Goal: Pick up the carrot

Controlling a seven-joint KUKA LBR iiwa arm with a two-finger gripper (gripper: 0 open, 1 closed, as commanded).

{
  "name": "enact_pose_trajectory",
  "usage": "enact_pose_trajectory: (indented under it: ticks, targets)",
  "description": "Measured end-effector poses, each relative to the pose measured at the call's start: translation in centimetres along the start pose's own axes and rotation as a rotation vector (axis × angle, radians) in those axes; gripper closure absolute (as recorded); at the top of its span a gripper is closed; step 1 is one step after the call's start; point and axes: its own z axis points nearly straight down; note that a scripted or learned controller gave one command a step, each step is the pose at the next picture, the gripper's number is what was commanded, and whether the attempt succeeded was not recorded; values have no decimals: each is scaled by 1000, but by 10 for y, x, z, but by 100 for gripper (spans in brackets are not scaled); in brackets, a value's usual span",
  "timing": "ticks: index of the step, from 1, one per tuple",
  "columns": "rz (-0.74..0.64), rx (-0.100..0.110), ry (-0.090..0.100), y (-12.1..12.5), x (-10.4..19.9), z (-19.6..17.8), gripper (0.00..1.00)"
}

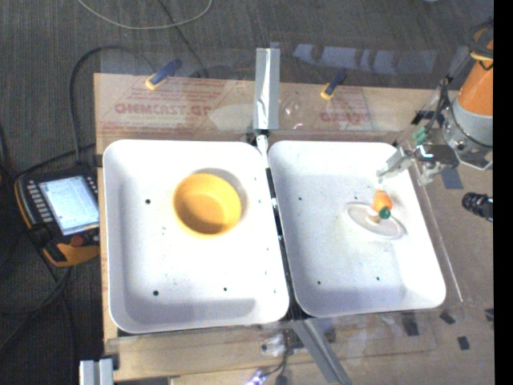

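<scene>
Grey carpet surrounds the desk (128, 111), which carries 2 white bins side by side. A yellow bowl (208, 203) sits in the left bin (136, 287). In the right bin (345, 287), the carrot (382, 204) lies near the right wall, just below and left of the end effector (405, 163), apart from it. Whether the end effector is spread or pressed together, I cannot tell.
</scene>
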Motion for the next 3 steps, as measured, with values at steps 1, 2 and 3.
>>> enact_pose_trajectory:
  ticks: [1, 2, 3]
  targets:
    - [-186, -18, -2, 17, 0, 122, 0]
    - [-189, -12, 2, 16, 2, 117, 100]
    - [-42, 2, -1, 17, 48, 42, 100]
